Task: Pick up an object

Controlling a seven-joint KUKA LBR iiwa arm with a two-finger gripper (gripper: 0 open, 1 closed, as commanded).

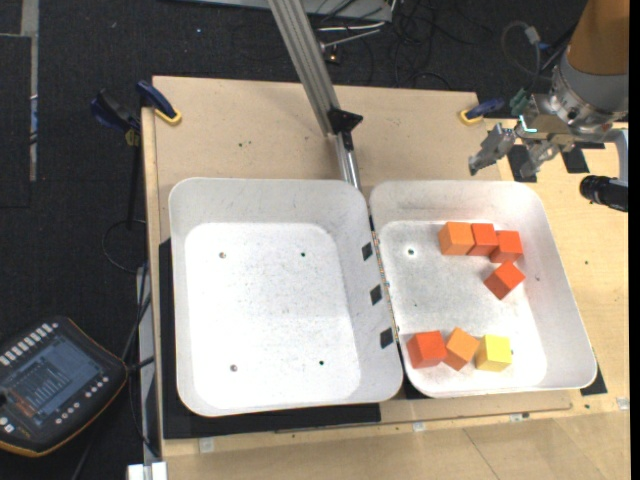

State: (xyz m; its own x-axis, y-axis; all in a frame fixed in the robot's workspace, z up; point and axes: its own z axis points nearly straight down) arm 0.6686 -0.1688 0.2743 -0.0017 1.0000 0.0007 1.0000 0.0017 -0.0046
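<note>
I see seven blocks in the right bin [560,313]: an orange row [481,239] at upper centre, a red-orange block [504,279] just below, and red [428,349], orange [462,347] and yellow [494,352] touching near the bottom. The left bin [195,268] sits beside it. The gripper [509,155] hovers at upper right over the bench [250,128]; jaws released, holding nothing.

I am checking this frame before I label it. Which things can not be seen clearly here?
- Gripper, camera view: too small and blurred to tell open or shut.
- Arm: cut off by the top and right edges.
- Upper orange blocks in the right bin: packed together, so their borders are unclear.
- Handheld controller: screen text too small; cut by the left edge.
</note>
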